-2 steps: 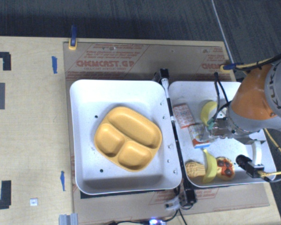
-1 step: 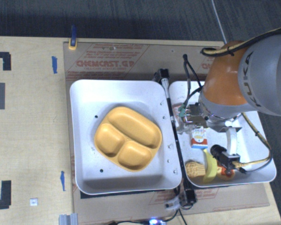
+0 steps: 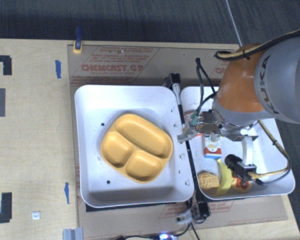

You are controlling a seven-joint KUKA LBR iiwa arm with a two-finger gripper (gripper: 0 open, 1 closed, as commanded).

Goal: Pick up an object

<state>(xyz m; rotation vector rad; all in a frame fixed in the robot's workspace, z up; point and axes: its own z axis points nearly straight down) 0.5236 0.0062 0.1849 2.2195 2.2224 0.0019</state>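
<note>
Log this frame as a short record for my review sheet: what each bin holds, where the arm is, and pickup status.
left bin: one yellow divided tray, about centred
right bin: banana and tan round item side by side at the near edge; small orange-and-white item further in
arm: reaches over the right bin
tool: above the small orange-and-white item
pickup: not confirmed from this view

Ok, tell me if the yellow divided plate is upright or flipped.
Flipped, it seems: the yellow divided plate shows three compartments bulging upward.
</note>
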